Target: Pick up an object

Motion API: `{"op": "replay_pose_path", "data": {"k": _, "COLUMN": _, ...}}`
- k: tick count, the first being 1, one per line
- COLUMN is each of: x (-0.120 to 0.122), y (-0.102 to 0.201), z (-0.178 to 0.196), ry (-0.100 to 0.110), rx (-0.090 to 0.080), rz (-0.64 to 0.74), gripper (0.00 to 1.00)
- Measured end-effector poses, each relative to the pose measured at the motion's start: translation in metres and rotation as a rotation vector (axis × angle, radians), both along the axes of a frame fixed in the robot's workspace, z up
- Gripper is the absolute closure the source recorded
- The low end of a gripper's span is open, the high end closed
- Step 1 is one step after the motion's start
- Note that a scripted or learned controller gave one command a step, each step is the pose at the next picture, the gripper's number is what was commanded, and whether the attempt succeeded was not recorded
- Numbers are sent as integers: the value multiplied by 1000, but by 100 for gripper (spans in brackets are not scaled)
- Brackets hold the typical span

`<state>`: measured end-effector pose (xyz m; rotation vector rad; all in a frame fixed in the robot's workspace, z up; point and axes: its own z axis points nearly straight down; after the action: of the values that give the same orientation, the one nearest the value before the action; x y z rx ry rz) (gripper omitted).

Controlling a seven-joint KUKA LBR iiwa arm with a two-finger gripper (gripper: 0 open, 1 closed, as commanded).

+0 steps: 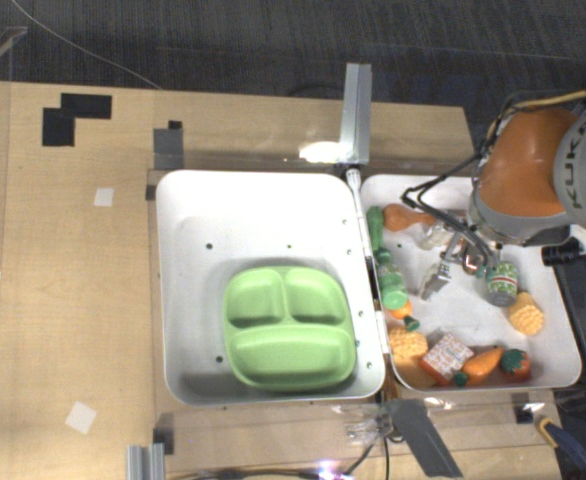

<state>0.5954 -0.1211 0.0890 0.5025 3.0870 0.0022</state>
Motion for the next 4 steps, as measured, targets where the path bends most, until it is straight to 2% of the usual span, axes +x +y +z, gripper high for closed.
{"op": "replay_pose_path", "data": {"k": 1, "x": -48, "y": -2, "z": 1, "ry": -2, "rx": -1, "rz": -12, "gripper": 0}}
{"op": "replay_pose_path", "data": {"k": 2, "x": -102, "y": 14, "z": 2, "ry": -6, "rx": -2, "rz": -31, "gripper": 0}}
{"op": "replay_pose_path", "data": {"k": 3, "x": -102, "y": 26, "z": 2, "ry": -9, "rx": -4, "rz": -130, "gripper": 0}}
{"op": "replay_pose_path", "data": {"k": 4, "x": -102, "y": 33, "z": 2, "ry": -9, "rx": 1, "rz": -278, "gripper": 0}}
